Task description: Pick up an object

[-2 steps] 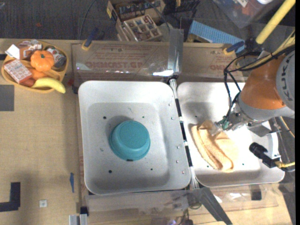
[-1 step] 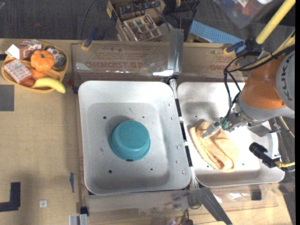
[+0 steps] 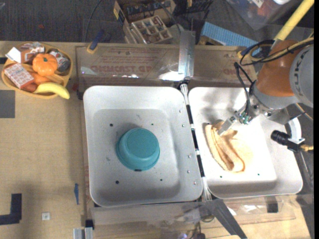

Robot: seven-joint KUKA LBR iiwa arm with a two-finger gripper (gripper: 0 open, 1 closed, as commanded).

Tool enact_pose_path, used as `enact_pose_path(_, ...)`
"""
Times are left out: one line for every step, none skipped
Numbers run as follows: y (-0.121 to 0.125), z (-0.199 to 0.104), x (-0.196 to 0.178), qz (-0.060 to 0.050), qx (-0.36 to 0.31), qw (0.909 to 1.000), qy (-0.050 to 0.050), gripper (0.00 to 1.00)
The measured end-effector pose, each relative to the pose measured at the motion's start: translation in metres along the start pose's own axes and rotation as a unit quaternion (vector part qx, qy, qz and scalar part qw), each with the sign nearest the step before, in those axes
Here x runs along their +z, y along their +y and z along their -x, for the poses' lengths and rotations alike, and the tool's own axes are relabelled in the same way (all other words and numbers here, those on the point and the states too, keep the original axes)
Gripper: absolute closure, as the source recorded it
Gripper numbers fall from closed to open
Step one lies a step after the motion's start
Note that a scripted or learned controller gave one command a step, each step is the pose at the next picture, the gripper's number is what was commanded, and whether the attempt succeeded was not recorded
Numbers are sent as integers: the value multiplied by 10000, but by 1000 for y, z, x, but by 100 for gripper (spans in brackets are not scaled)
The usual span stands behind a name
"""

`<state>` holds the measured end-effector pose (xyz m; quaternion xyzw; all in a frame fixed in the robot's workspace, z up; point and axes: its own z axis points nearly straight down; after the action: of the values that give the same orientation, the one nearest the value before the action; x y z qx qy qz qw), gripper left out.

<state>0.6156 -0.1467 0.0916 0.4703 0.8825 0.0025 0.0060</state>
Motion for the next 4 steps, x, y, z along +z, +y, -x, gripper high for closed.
enact_pose_path(51,-19,0,15,-757,9971,-18,0)
enact_pose_path(8,-47,-1,12,-162,9999,-5,0)
enact_pose_path(9,-46,-12,39,-150,9999,-15,100)
enact_pose_path(9,-45,-12,38,-149,9999,-15,0)
